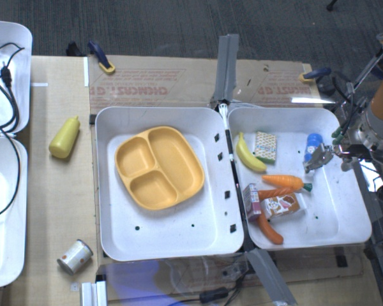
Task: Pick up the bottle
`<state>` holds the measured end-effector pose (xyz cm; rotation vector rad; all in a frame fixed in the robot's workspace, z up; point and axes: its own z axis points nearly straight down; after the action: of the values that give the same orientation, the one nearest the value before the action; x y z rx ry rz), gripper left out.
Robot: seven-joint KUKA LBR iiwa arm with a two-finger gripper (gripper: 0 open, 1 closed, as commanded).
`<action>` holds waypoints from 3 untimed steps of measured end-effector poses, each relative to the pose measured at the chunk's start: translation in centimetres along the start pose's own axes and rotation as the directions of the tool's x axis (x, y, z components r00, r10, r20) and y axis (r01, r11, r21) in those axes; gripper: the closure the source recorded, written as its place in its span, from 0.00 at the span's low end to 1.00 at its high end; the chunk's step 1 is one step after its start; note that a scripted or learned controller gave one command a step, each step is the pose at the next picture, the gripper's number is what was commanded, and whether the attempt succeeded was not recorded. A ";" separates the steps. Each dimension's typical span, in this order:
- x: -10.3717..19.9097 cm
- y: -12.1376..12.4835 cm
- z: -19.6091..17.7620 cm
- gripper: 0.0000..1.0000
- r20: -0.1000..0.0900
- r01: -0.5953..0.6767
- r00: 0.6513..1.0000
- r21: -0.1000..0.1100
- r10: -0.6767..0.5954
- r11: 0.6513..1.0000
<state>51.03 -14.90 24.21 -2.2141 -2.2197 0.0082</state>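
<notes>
A small bottle (313, 146) with a blue top lies near the right side of the right bin (345, 231). My gripper (327, 154) reaches in from the right, low over the bin and right against the bottle's lower end. Whether it touches or holds the bottle cannot be made out. A yellow squeeze bottle (64, 138) lies on the bench left of the left bin (108, 190), far from the gripper.
The right bin also holds a banana (249, 155), a speckled packet (265, 146), a carrot (283, 181), a small carton (281, 205) and a sausage (269, 230). A yellow divided plate (158, 166) sits in the left bin. A tin can (74, 255) lies at the bench's front left.
</notes>
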 end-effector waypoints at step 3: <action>-1.9 -0.3 5.6 1.00 0.000 0.119 0.993 -0.002 -0.119 0.993</action>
<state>50.66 -16.81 18.58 -2.0786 -2.3485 0.0052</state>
